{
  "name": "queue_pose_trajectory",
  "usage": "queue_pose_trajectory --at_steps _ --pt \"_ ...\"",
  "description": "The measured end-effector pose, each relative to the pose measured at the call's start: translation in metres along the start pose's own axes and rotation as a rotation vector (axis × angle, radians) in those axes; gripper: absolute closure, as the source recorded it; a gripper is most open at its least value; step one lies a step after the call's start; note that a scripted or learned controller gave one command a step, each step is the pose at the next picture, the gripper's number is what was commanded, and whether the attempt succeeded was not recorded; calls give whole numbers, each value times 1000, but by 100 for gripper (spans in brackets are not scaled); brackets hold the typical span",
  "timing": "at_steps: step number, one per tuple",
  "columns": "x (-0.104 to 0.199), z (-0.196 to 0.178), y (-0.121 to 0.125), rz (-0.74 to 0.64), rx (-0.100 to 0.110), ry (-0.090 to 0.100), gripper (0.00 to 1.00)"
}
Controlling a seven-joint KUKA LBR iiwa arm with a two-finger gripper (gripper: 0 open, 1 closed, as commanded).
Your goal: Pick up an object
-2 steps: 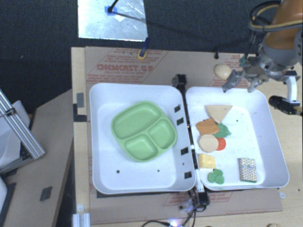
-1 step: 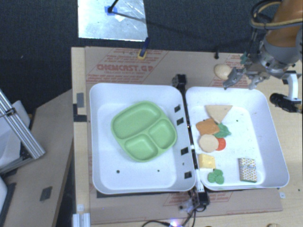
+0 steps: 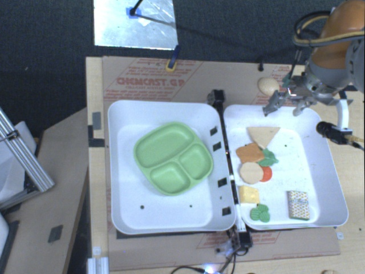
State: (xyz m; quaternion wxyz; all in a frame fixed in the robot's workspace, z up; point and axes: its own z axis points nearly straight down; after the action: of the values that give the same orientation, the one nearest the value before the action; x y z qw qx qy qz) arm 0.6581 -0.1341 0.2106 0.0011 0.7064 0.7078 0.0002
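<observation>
The pick is not yet made, as far as the view shows. The hand (image 3: 287, 103) hangs over the far rim of the right bin (image 3: 328, 153), at about one o'clock in the view, with its two fingers (image 3: 270, 108) spread apart and nothing between them.

Every candidate lies loose in that right bin (none is touching the hand). A tan wedge (image 3: 263, 135) sits nearest, just at six o'clock from the hand. Below it cluster an orange piece (image 3: 249, 152), a pale disc (image 3: 250, 172), a red piece (image 3: 266, 174) and a green leaf (image 3: 268, 157), touching or overlapping one another. Toward the near rim lie a yellow block (image 3: 248, 194), a second green leaf (image 3: 260, 213) and a patterned packet (image 3: 298, 204), each apart from the cluster.

The left bin (image 3: 122, 153) bears a green tray (image 3: 173, 158) at nine o'clock from the cluster.

What is left, I judge, is the whole job: choose one, descend, close, lift. The wedge looks the shortest reach.
</observation>
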Motion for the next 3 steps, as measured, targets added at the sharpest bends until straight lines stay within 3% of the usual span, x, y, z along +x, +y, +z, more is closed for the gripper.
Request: queue_pose_trajectory --at_steps 3 --pt "3 125 2 -3 -1 -1 0"
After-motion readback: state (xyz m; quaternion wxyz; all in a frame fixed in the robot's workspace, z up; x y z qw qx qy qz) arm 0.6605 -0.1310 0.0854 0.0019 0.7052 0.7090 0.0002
